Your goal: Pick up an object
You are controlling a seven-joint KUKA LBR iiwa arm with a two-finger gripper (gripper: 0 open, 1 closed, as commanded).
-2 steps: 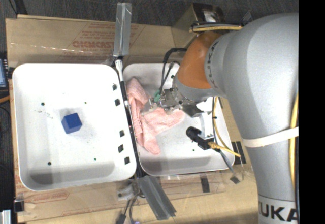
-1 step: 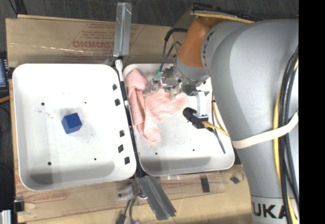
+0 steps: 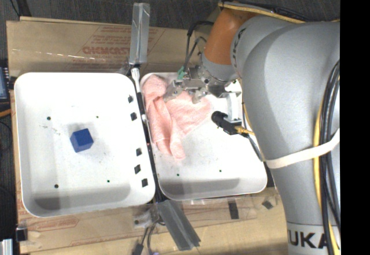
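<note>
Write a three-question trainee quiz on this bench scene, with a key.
1. True or false: the blue cube lies in the same bin as the pink cloth.
2. Which bin is the gripper over? A) left bin B) right bin
3. Fill in: the gripper sits at the cloth's ____ end, the end toward the top of the view.

Key: 1. False: the cube is in the left bin, the cloth in the right bin. 2. B. 3. far.
</note>
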